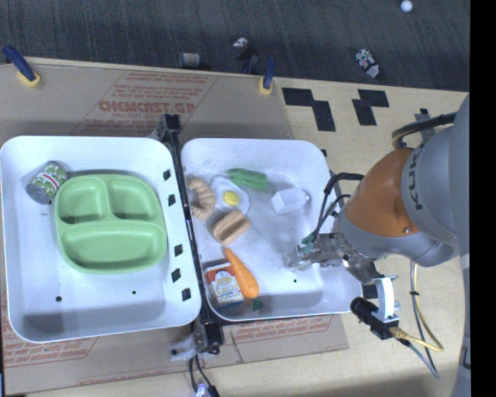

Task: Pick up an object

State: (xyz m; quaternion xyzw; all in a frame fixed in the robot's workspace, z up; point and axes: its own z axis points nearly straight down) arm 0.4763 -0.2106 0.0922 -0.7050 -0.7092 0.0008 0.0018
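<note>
- currently the gripper (302, 253) sits low in the right bin (314, 151), near its right wall; finger state cannot be told.
- carrot (241, 275) lies at the bin's front left, touching a red packet (223, 287).
- bread roll (229, 226), fried egg (230, 196) and green vegetable (248, 178) lie further back.
- left bin (16, 304) carries a green divided tray (110, 221) and a can (46, 180).

Pale green divided tray (112, 222), orange carrot (242, 277), green pepper (248, 179), white-and-yellow fried egg (230, 197), white bins (16, 246), tan table (231, 106) printed red.
</note>
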